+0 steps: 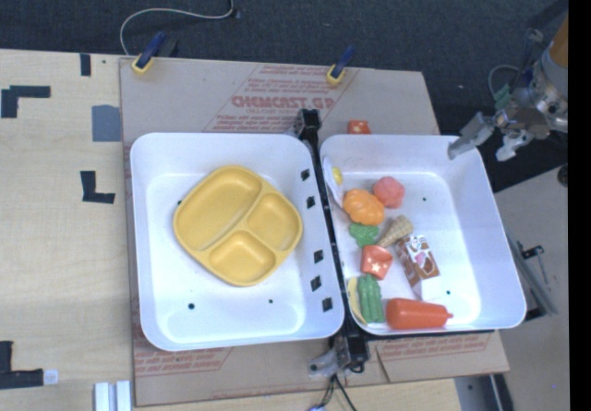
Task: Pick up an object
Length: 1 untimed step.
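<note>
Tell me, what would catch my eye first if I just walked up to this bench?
Probably the big yellow plastic divided plate, lying alone in the left shallow white bin. Next, the heap of small colourful toy foods in the right shallow white bin, such as the orange toy carrot at its near edge and a pink rounded piece further back. The arm's grey tool hangs over that bin's far right corner.

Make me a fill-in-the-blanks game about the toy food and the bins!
1. The yellow plate lies in the ____ bin.
2. The toy carrot lies along the right bin's ____ edge.
3. The gripper hangs over the right bin's far ____ corner.
4. The plate has ____ compartments.

Missing words: left; near; right; three
</note>
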### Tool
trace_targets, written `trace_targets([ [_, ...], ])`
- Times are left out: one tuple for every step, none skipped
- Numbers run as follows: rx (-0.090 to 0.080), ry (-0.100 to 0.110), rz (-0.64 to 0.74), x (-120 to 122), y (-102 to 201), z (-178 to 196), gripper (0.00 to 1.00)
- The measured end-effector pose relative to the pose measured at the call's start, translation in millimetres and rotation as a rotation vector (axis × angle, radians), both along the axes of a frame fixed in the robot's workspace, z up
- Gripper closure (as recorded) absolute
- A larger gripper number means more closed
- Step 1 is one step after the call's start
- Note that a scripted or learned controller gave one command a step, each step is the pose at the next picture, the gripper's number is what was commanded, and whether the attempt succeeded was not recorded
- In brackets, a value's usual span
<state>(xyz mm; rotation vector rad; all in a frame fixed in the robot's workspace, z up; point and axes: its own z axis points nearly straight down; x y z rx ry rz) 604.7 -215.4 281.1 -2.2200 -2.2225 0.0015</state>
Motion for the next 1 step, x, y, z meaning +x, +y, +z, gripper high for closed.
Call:
trace_targets([
  [0.004,0.007,0.003,0.6,52.2,-129.1,0.0],
])
